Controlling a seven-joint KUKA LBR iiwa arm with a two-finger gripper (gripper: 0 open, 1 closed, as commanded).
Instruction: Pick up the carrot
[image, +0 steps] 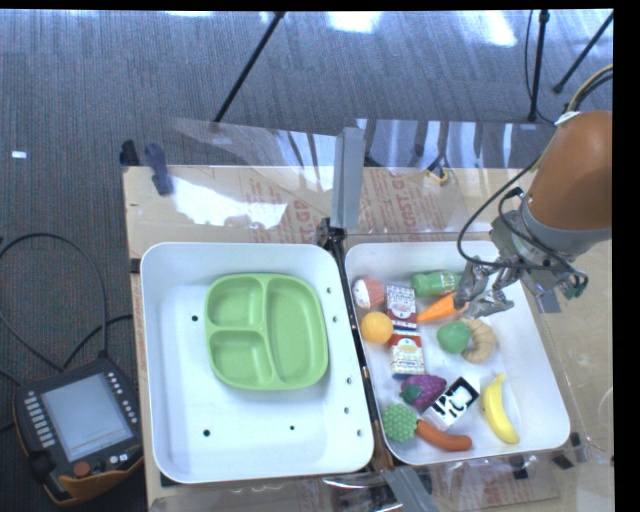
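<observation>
Camera view: the surface carries 2 white bins. The left bin holds a green divided plate. The right bin holds a scatter of toy food, and the arm reaches in over its upper right part.

The carrot lies in the upper middle of the right bin, its thick end toward the hand and its tip pointing left toward a small carton. A green piece lies just above it, a green round piece just below, and a croissant beside that. The hand sits right at the carrot's thick end. Its dark fingers blur into the carrot there, so I cannot tell whether it is spread or clamped, or whether the carrot is between the fingers.

My judgement: this is the grasp step, with the hand down at the carrot and the lift not yet made. The next move calls for a firm closure across the carrot's thick end, then a straight rise that clears the green pieces and the croissant crowding it.
</observation>
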